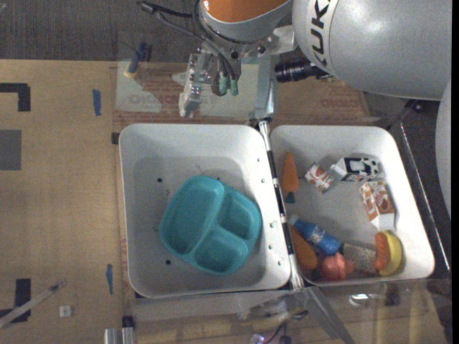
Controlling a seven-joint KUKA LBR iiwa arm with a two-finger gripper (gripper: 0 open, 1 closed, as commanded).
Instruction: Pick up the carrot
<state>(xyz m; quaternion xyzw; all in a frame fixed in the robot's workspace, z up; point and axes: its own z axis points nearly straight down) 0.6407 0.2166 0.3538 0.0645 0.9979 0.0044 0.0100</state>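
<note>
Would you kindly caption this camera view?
Gripper above the bins; carrot in the right bin, teal tray left.

1. White bins: two, one (143, 192) at frame centre-left, one (401, 192) at frame right
2. Teal divided tray (210, 224): one, in the left-hand bin
3. Orange carrot (289, 174): one, upper left of the right-hand bin
4. Blue bottle (318, 236): one
5. Small printed cartons: three, at (320, 177), (356, 168) and (378, 201)

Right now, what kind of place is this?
Probably a robot test lab: a KUKA arm hangs over two white bins, one holding a teal divided plate, the other toy food like a carrot.
</note>
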